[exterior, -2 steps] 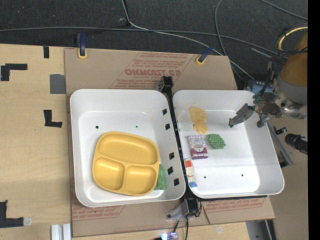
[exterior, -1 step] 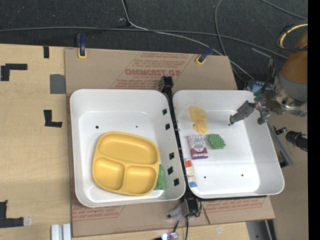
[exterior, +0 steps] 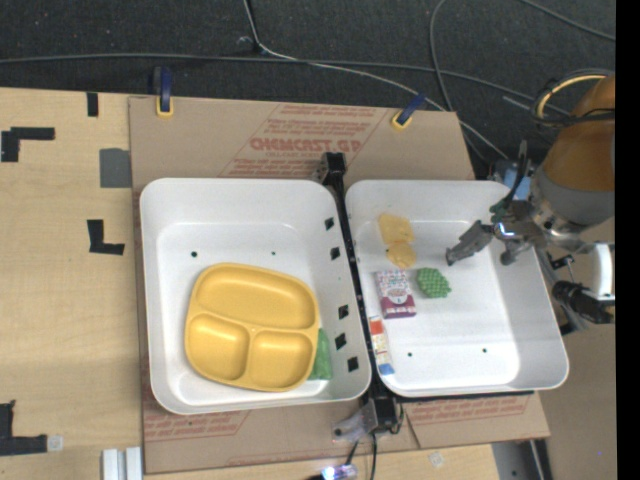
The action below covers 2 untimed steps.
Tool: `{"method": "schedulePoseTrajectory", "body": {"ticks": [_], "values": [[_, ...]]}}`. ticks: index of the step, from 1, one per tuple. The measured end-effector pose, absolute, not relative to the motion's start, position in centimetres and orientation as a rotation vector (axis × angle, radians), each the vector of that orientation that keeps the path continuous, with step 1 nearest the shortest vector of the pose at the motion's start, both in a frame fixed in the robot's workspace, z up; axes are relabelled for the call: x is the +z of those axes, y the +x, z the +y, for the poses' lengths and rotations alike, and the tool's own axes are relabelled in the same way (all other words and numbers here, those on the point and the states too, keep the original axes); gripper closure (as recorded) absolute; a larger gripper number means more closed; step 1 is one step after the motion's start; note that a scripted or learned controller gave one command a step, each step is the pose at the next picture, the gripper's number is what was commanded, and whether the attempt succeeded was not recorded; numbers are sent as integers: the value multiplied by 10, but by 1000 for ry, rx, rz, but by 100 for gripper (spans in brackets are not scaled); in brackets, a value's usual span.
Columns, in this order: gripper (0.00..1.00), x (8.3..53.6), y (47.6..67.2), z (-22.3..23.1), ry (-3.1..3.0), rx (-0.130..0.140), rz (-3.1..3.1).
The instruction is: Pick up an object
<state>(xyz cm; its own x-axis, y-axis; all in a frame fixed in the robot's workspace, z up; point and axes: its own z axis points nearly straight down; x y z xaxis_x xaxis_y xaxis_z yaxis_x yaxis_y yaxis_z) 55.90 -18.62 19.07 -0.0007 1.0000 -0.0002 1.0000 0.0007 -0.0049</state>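
Hovering at the right edge of the right bin (exterior: 520, 368), the gripper (exterior: 483, 243) is seen with its fingers spread and nothing between them. The likeliest object, a green ball (exterior: 433, 283), lies in that bin just left of the gripper, beside a small packet (exterior: 396, 292), presumably left loose for picking

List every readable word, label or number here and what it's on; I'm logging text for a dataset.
Red print on the cardboard sheet under the bins: upside down and blurred, not readable.
Small packet in the right bin: printed, too small to read.
Narrow strip by the right bin's left wall: markings too small to read.
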Motion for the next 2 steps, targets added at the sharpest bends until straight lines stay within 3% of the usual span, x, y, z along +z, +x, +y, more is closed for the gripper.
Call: {"method": "schedulePoseTrajectory", "body": {"ticks": [2], "values": [[0, 83, 556, -184, -2221, 2, -2225]]}}
